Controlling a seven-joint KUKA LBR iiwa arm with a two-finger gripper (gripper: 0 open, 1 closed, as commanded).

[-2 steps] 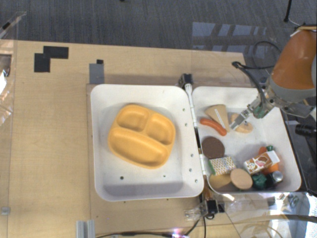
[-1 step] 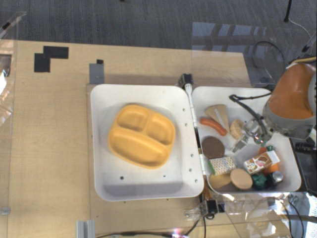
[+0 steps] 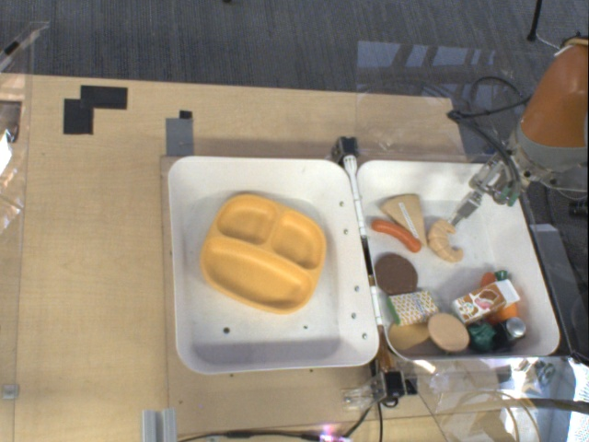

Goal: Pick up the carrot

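Beside croissant — gripper, hot dog nearby

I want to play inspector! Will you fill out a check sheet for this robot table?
Surface: wooden bench bearing two white bins, left bin and right bin.
Job's things: carrot, small, orange, by the juice box in the right bin.
Clutter: yellow divided plate in the left bin; sausage, croissant, brown cookie.
Grippers: tool over the right bin, beside the croissant.
Cables: black cable near the arm.
Surroundings: grey carpet.
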